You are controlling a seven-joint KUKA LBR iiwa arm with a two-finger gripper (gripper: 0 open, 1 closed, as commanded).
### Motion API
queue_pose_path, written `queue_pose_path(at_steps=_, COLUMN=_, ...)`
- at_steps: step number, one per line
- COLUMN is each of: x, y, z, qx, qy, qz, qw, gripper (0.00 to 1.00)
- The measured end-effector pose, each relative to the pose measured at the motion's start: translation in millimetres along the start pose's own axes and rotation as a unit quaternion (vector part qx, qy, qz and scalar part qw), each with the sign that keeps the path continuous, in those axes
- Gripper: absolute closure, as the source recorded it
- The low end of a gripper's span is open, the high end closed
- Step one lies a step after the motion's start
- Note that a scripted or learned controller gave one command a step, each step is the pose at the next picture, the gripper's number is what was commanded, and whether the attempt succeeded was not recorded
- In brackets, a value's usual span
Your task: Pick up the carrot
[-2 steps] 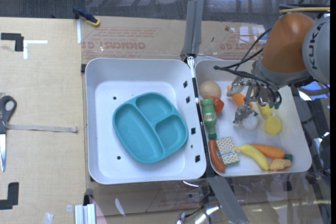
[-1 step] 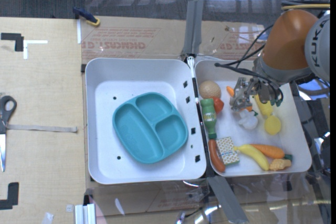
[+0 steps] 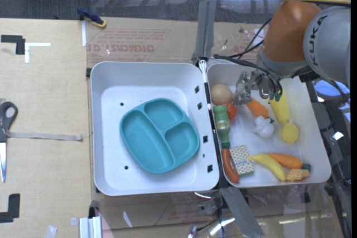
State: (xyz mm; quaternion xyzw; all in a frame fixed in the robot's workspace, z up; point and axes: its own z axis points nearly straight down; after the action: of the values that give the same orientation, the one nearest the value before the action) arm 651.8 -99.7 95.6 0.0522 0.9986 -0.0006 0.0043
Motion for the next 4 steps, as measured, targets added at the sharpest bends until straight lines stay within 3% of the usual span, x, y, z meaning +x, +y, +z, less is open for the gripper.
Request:
queue_pose_path(at_steps=1, x=41, y=-30, z=-42, qx=0.000, qy=0.002, qz=-0.022, qw=0.9998, gripper=1.00)
queue_pose_path(at_steps=2, x=121, y=-27, z=2, qx=0.000, qy=0.003, qz=-0.029, qw=0.9996, gripper=1.00)
queue_pose_path(at_steps=3, x=121, y=-27, z=2, qx=0.000, qy=0.003, qz=-0.029, qw=0.9996, gripper=0.00)
queue_pose_path(at_steps=4, x=18, y=-58, z=-65, qx=0.000, qy=0.001, qz=-0.003, qw=1.0000, gripper=0.00)
